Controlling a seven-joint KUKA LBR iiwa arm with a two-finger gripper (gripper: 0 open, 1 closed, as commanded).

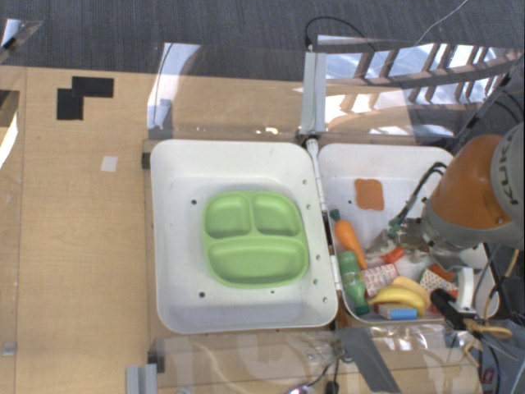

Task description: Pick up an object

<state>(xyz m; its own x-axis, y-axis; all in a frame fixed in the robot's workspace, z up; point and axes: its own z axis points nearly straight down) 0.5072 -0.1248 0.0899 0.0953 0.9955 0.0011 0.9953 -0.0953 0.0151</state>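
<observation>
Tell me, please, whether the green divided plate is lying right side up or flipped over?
Right side up: the green divided plate shows its three hollow compartments facing the camera, flat in the left bin.

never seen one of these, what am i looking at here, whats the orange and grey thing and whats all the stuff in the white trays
You are looking down at a slant from one camera fixed above a wooden bench. The grey and orange shape at the right is a robot arm reaching in. Its gripper, the part meant to grasp things, is low over the right bin.

Two shallow white bins sit side by side. The left bin holds a green divided plate. The right bin holds a pile of small toys: a carrot, a banana, a green bottle, a blue block and a flat orange square lying apart.

I cannot tell whether the gripper has hold of anything.
</observation>
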